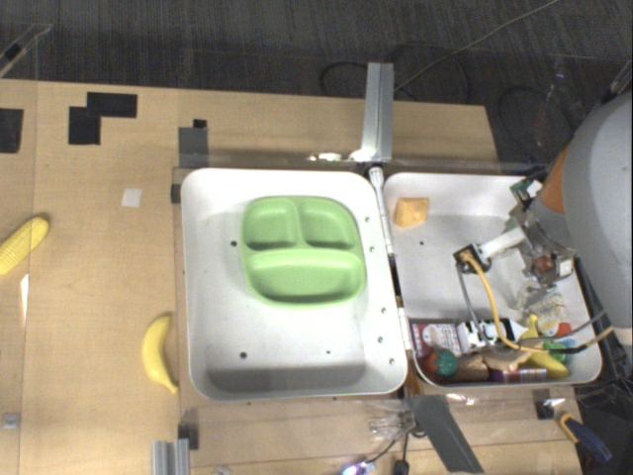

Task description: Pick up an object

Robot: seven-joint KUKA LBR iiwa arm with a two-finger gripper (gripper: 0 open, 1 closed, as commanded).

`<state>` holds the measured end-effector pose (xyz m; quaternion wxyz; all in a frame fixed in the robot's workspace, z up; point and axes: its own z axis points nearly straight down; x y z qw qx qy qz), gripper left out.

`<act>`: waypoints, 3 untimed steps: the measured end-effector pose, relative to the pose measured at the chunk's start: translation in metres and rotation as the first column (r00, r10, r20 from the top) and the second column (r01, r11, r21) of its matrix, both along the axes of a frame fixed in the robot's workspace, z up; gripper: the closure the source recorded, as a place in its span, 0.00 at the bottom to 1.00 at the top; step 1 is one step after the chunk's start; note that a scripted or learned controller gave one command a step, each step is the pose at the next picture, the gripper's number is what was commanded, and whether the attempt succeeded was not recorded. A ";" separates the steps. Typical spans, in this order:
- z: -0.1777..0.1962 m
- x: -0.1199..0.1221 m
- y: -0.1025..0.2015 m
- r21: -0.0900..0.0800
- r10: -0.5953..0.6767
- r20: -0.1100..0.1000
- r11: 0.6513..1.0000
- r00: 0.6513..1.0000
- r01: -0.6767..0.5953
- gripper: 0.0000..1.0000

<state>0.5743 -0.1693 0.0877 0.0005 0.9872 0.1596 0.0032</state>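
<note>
The right bin (445, 221) holds a tan block like a piece of bread (410, 212) near its far left corner. Along its near wall lies a pile: a dark packet (435, 337), a green and red toy (447, 362), a brown piece (485, 367) and yellow pieces (544, 349). My gripper (542, 267) hangs over the right side of this bin, above the pile and apart from the tan block. A white bar (497, 245) with a yellow cable (488, 295) juts left from the wrist. Nothing shows between the fingers.
A green divided plate (300, 248) lies in the left bin (208, 295). On the bench left of the bins are a banana (156, 351) and a yellow corn cob (22, 244). A metal post (378, 112) stands behind the bins' shared wall.
</note>
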 end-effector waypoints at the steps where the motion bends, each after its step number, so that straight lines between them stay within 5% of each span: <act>1: -0.001 0.073 0.066 0.003 -0.109 0.000 0.994 0.994 0.109 0.00; 2: 0.000 0.038 0.033 0.000 -0.049 0.000 0.999 0.999 0.049 0.00; 3: 0.023 0.065 0.086 0.001 -0.113 -0.010 0.994 0.994 0.113 0.00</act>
